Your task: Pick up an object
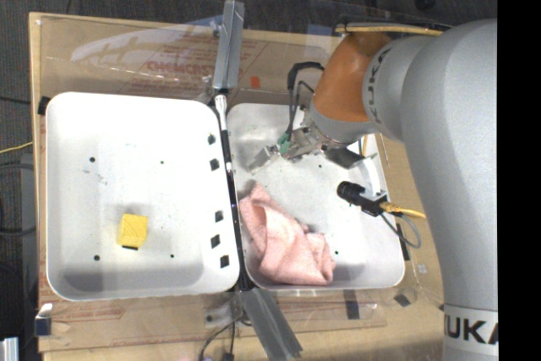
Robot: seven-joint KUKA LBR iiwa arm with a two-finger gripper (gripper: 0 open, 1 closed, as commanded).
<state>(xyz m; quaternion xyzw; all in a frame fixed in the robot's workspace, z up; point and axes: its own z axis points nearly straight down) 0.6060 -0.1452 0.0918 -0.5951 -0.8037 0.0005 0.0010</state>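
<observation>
1. "KUKA" in dark capital letters on the grey arm (456, 182), at the lower right; the letters run to the frame edge, so the last one is partly cut.
2. Faint reddish print on the clear plastic sheet (161, 55) lying over the bench top behind the bins; too washed out to read.
3. No other legible text, numbers or labels.
</observation>
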